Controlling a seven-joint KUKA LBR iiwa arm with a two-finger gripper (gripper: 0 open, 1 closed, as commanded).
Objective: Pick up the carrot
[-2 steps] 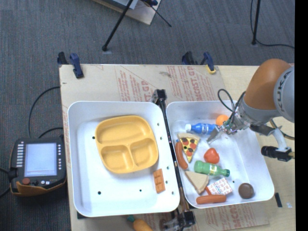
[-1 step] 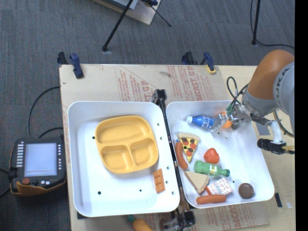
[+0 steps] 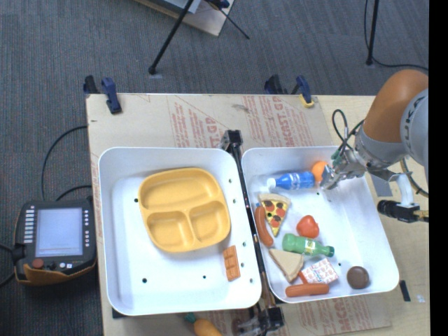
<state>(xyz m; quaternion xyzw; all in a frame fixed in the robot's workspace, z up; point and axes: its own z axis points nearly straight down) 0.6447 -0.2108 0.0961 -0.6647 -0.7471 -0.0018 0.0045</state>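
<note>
Underneath everything, a brown bench (image 3: 175, 114), stretching well to the left of the claw (image 3: 327, 180) and toward the camera from it. On top, side by side, a left bin (image 3: 112, 222) far to the claw's left and a right bin (image 3: 371, 208) directly below the claw.

Reaching in from the right, a grey arm (image 3: 395, 114) with its orange band, ending at the claw over the far part of the right bin. How wide the claw stands: cannot tell at this size and angle. Nothing seen held in it.

Far left of the claw, a yellow plate (image 3: 183, 208) with three compartments, lying in the left bin. Farther left still, off the bench, a handset (image 3: 56, 240) with a screen.

Just left of the claw, a blue bottle (image 3: 294, 181) on its side; close beside the claw, at that bottle's end, an orange ball (image 3: 319, 168). Nearer the camera than the claw: a pizza slice (image 3: 274, 212), a sausage (image 3: 263, 227), a green bottle (image 3: 306, 246), a bread wedge (image 3: 285, 262), a tomato (image 3: 307, 226), a brown ball (image 3: 358, 277).

Well apart from the claw, down-left and outside both bins, the carrot (image 3: 203, 326), lying on the bench at the front edge below the left bin.
</note>
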